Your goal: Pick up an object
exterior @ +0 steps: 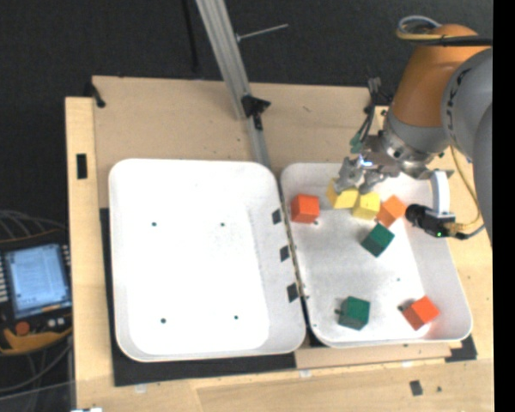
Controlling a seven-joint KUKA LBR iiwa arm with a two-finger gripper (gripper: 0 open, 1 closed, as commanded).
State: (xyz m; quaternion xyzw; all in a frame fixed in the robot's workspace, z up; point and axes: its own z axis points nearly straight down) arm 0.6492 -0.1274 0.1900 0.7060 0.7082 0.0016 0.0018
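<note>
The gripper (pixel 354 178) hangs low over the far end of the right bin (pixel 438 269), just above a cluster of two yellow blocks (pixel 357 202) and an orange block (pixel 391 209) — whether its claw is spread or pressed together I cannot tell. Elsewhere in that bin lie an orange cube (pixel 305 208) near the left wall, a green block (pixel 378 239) mid-bin, and another green cube (pixel 354 312) and an orange cube (pixel 420 312) at the near end.
</note>
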